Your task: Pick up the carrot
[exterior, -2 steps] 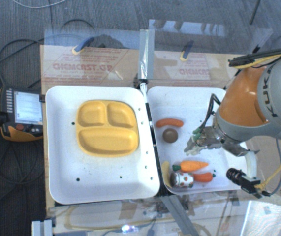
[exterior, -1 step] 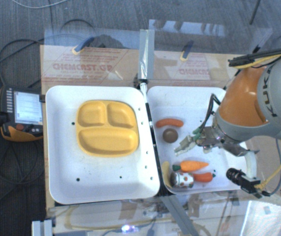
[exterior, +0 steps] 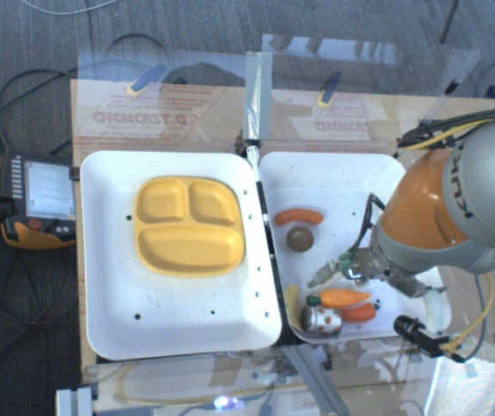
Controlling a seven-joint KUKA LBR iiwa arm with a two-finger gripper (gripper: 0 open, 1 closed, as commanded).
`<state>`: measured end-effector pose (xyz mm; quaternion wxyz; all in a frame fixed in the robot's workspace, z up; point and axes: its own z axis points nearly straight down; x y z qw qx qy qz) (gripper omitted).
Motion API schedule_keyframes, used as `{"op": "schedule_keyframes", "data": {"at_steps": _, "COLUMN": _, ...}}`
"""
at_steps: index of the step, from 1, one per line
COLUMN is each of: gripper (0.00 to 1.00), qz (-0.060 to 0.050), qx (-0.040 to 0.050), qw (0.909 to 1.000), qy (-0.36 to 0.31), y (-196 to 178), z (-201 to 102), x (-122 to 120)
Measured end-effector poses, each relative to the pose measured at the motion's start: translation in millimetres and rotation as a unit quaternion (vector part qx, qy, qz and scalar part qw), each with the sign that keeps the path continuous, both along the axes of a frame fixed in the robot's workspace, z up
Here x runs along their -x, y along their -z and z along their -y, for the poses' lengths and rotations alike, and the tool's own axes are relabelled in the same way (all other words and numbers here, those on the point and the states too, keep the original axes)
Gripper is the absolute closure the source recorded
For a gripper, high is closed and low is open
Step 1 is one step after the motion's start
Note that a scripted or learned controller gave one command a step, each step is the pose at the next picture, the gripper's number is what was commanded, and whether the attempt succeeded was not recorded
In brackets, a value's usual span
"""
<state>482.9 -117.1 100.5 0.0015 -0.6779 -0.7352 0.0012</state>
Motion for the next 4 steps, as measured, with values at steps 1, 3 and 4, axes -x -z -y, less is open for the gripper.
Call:
{"op": "schedule_keyframes", "data": {"at_steps": 1, "gripper": 0.0, "qz": 0.008, "qx": 0.0046, "qw": 0.9884, "qy": -0.152, "y": 9, "z": -7, "x": -4}}
{"op": "schedule_keyframes", "data": {"at_steps": 3, "gripper": 1.0, "qz": 0.0, "qx": 0.0005, "qw": 0.9985, "qy": -0.055, "y": -82, "z": -76, "x": 0}}
{"op": "schedule_keyframes", "data": {"at_steps": 4, "gripper": 0.0, "qz": 0.0, "qx": 0.0008, "qw": 0.9985, "qy": -0.055, "y": -82, "z": -76, "x": 0}}
